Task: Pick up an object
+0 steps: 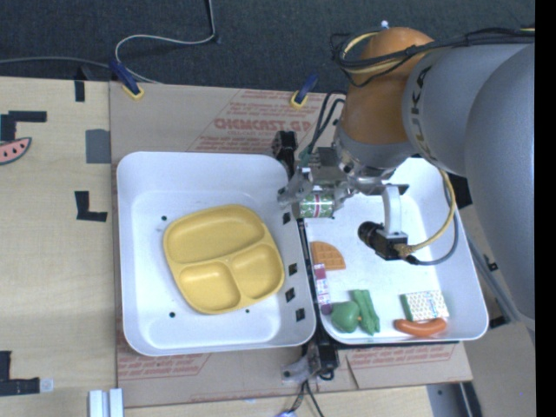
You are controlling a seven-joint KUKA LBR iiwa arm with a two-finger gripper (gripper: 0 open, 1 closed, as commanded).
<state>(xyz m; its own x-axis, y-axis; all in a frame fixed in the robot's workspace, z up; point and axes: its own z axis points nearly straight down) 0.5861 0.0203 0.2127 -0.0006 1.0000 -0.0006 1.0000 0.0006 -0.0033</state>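
My gripper [318,196] hangs over the inner left edge of the right bin [452,268], below the orange wrist band. A small can [319,206] with a green and red label lies sideways between its fingers, and the gripper is shut on it. Lower in the right bin lie an orange half-round slice [328,254], a purple bar [322,287], a green pepper [346,317], a green pod [366,311], a checkered cracker [424,304] and a red sausage [420,326]. The arm hides the bin's far part.
The left bin [139,233] holds a yellow divided tray [224,257]. A black fitting with a yellow cable [382,238] hangs from the arm over the right bin. Both bins rest on cardboard [243,124], with clips at its far edge.
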